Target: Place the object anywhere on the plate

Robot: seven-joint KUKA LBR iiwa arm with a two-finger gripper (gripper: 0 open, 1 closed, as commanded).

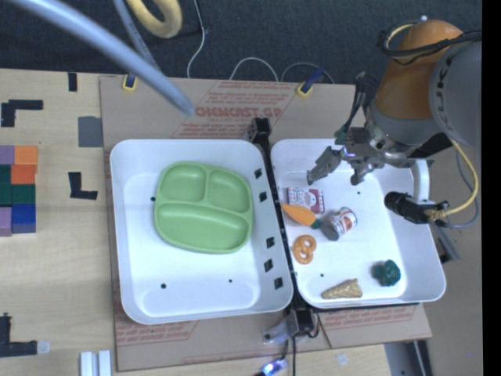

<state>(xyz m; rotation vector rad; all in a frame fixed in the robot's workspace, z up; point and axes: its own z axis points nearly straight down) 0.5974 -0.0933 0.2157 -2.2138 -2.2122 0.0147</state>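
From my station I see the end effector (342,165) hanging over the back part of the right bin (415,284), its two fingers spread apart with nothing between them. The green plate (205,208), a divided one with three sections, lies in the left bin (125,272) with nothing on it.

The things I could pick from are all in the right bin, so the task's object is somewhere among them, not yet lifted. A small packet (305,199) lies closest to the end effector, just below and to the left of the fingers. A carrot (298,214) lies right against the packet, and a small can (338,223) on its side touches the carrot's tip. A pretzel (304,247) lies a little nearer the front, and a tan wedge (343,290) and a dark green lump (386,272) lie by the front edge, apart from the rest.

My worry is that cluster. If I go down for the packet, a finger may land on the carrot and shove both aside, or close on two things at once. The can looks likely to roll if nudged. The packet is flat, so the fingers may slide over it and come up empty. The divider (270,202) between the bins stands in the carry path; a low pass could knock the load loose there.
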